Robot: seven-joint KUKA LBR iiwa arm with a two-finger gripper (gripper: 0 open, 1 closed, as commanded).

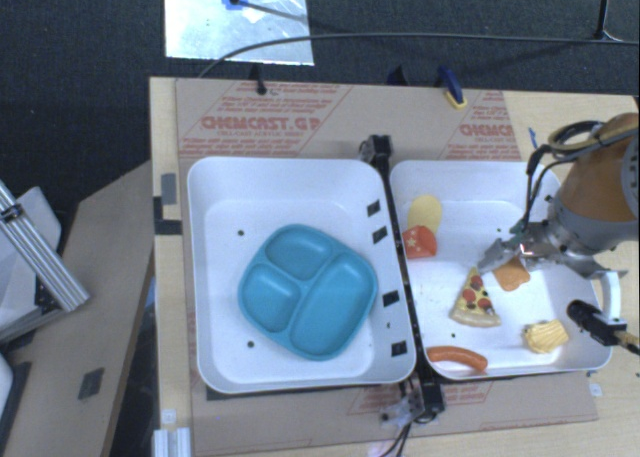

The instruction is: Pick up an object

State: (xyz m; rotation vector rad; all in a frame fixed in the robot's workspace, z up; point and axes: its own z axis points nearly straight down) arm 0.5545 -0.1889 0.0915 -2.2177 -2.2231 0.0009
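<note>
Two matters stay unclear at the gripper (512,253). Its tip is small and blurred against the white floor, so whether it is spread or pressed together cannot be told, and nothing can be seen pinched in it. The arm (600,195) comes in from 3 o'clock (12 o'clock being the top edge of the view) and is cut off by the frame there. Its bulk covers part of the 3 o'clock wall of the right bin (470,177). An orange piece (512,277) lies on the bin floor just at 6 o'clock of the gripper tip; whether the two touch cannot be made out.

Six items sit in the right bin, the orange piece among them. A pale yellow piece (425,211) is near the 10 o'clock corner, with a red piece (419,242) close against it at 6 o'clock. A pizza slice (477,300) lies near the middle, just at 7 o'clock of the orange piece. A yellow crinkled piece (545,337) rests toward the 5 o'clock corner. A sausage (458,357) lies along the 6 o'clock wall, toward 7 o'clock.

The left bin (290,177) holds one blue plate (307,290) with three compartments, lying flat, a little toward 5 o'clock of centre. The two bins meet along their shared edge.
</note>
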